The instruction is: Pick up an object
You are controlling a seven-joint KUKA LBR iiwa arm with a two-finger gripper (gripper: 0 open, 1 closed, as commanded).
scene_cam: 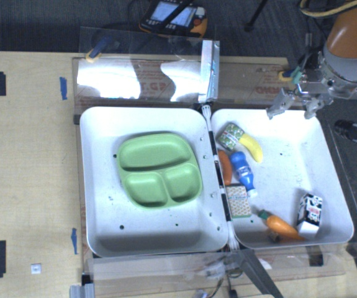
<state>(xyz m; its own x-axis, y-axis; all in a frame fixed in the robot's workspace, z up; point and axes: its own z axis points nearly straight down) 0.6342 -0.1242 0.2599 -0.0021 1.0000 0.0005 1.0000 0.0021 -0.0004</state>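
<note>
At the left of the frame lay bare bench top [29,166] with blue and black tape marks. Right of it, the left bin [94,166] held a green divided plate [159,168], lying flat near its middle, one long compartment toward the top and two smaller ones below.

The right bin [327,185] carried the loose objects. Along its left wall, from upper to lower, sat a small round green-patterned packet [230,135], an orange piece [225,166] partly under a blue bottle [243,171] with a white cap, and a flat speckled packet [239,201]. A yellow banana [252,148] lay just beside the round packet, touching it. Near the lower edge lay a carrot [279,225], orange with a green tip, and just right of it stood a small black-and-white carton [310,213].

At the upper right of the frame, the gripper [296,106] hung over the top rim of the right bin, well apart from every object. Its two fingers were spread apart with nothing between them. Above it rose the arm's orange band [349,33].
</note>
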